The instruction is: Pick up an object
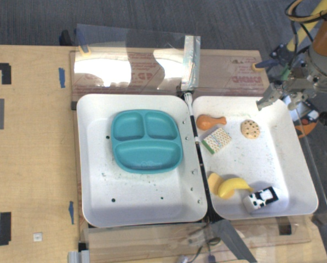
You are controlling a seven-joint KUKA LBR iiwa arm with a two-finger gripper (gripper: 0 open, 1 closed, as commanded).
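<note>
A teal divided plate (147,140) lies near the middle of the left white bin (92,201), its three compartments bare; dark specks dot the bin floor around it. Behind both bins a clear sheet (130,59) stands upright with blue tape (61,77) at its left, perhaps a plastic guard; the wooden bench (26,163) carries black corner marks (3,73)
</note>
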